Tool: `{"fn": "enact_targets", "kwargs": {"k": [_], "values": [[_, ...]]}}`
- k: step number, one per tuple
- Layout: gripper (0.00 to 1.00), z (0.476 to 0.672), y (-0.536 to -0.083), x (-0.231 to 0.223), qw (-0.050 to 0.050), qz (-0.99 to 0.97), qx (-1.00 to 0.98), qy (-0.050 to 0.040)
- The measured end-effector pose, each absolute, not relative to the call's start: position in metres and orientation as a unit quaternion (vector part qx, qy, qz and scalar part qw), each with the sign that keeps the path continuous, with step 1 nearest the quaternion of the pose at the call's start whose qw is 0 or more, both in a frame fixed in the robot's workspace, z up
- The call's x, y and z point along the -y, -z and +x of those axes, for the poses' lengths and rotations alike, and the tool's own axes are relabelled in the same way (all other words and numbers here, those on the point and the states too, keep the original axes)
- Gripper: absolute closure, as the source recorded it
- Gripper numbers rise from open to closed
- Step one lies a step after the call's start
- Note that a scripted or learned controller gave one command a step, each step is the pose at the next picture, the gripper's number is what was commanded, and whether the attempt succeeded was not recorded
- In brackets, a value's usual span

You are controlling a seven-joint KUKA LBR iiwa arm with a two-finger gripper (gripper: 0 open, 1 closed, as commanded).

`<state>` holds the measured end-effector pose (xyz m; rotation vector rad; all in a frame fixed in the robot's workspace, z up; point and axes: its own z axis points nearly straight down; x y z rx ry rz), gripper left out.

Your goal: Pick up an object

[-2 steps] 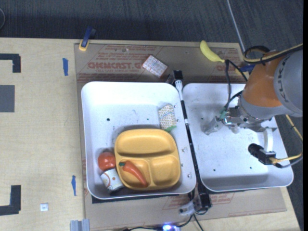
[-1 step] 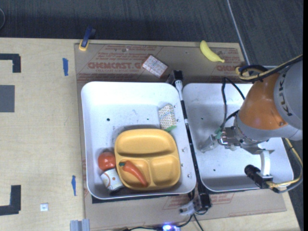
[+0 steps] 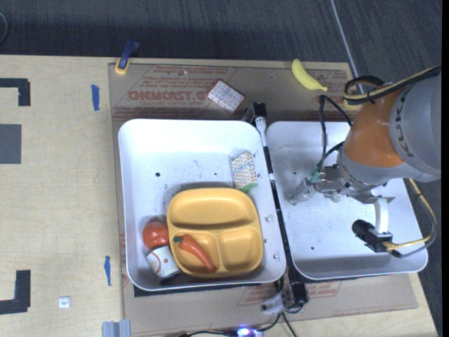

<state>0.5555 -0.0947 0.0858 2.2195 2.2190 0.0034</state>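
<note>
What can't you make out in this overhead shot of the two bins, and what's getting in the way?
- Gripper, camera view: its fingertips are too small and blurred against the right bin to show whether they are open.
- Arm: cut off by the right edge.
- Red object and small can in the left bin: partly hidden by the yellow tray.
- Patterned packet: print too small to read.

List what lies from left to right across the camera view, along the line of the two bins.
Left bin wall → red ball → yellow divided tray → patterned packet → right bin floor → tool → orange band of the arm.
</note>
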Motion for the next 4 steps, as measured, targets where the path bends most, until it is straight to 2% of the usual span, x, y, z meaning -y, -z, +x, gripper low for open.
{"fn": "enact_targets", "kwargs": {"k": [1, 4], "values": [[0.00, 0.594, -0.086, 0.095, 0.001, 0.707, -0.707, -0.0008], [0.00, 0.564, -0.086, 0.094, 0.000, 0.707, -0.707, -0.0005]]}}
